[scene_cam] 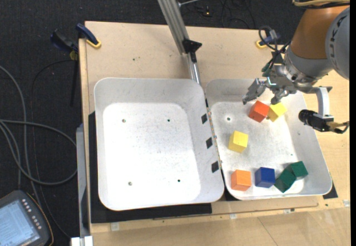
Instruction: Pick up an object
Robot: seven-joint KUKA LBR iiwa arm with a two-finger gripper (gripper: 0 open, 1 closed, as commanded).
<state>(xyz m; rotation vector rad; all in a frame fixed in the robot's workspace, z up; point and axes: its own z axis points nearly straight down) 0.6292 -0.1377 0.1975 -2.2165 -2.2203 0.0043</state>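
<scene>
Bins: two shallow white trays side by side on a pale wooden bench; the left bin has rounded corners and a speckled floor, and the right bin carries all the blocks.
Blocks: seven small cube-like pieces, matt and plain-coloured.
Yellow: two, a yellow cube near the middle of the right bin and a smaller yellow block by the far rim.
Orange: two, an orange cube at the near edge and a red-orange cube touching the smaller yellow one.
Blue: one blue cube, just beside the near orange one.
Green: two dark green blocks, pressed together in the near right corner.
Gripper: the gripper hangs spread open above the red-orange cube and its yellow neighbour, gripping neither.
Arm: grey with an orange band, reaching in from the right.
Surroundings: dark floor with loose cables, a metal pole slanting over the bench, clamps on the far corners.
</scene>
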